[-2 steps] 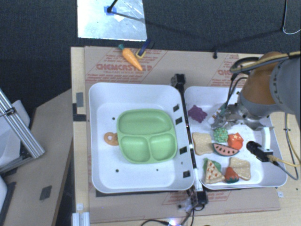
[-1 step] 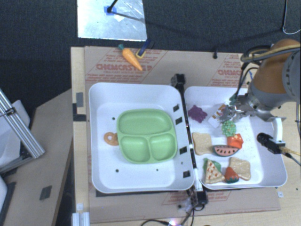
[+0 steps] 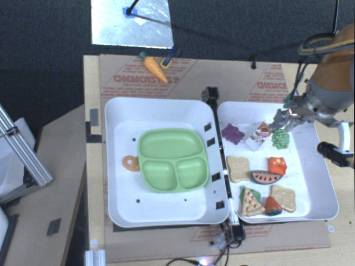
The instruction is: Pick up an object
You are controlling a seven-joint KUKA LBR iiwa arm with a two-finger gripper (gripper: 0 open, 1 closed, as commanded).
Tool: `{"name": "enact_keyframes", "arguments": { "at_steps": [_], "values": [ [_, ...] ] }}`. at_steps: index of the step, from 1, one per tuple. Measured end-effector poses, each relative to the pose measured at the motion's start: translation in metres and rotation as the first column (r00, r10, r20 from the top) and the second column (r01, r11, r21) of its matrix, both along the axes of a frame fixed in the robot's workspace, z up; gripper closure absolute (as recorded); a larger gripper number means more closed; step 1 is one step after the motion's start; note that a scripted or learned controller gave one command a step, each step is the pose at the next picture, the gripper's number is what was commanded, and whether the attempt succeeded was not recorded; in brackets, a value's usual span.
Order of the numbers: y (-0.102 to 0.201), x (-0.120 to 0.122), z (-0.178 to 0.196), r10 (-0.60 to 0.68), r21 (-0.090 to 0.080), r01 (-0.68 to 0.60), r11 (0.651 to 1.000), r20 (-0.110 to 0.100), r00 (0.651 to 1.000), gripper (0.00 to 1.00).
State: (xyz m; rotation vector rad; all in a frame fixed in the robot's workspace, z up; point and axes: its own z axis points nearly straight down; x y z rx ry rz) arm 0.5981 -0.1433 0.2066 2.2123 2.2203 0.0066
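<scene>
The gripper (image 3: 283,119) hovers over the upper part of the right white bin (image 3: 321,170), just above the knobbly green broccoli toy (image 3: 280,139) and beside the small white carton with a red label (image 3: 257,136); whether its jaws are apart or closed, or grip anything, I cannot tell; the purple jagged toy piece (image 3: 233,133) lies left of the carton; lower down sit a tan toast slice (image 3: 237,168), a red-and-green watermelon wedge (image 3: 267,177), an orange-red block (image 3: 277,165), a pizza slice (image 3: 251,201), a red strawberry-like piece (image 3: 272,205) and a second toast slice (image 3: 284,197); the left white bin (image 3: 119,165) holds a green three-compartment plastic plate (image 3: 172,159) with a small brown ring (image 3: 131,163) just beside its left edge; beyond the bins, an orange toy carrot (image 3: 155,68) rests on the cardboard (image 3: 222,73).
</scene>
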Motion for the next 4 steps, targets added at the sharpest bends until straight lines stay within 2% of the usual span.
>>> {"name": "enact_keyframes", "arguments": {
  "at_steps": [1,2,4],
  "values": [
    [0.0,0.001,0.019,0.0,0.001,0.0,1.0,-0.004,1.0,1.0],
    [0.046,-0.001,0.026,0.006,0.004,-0.006,1.0,-0.006,1.0,1.0],
    [0.159,-0.005,0.013,0.007,0.005,-0.007,1.0,-0.006,1.0,1.0]
  ]
}}
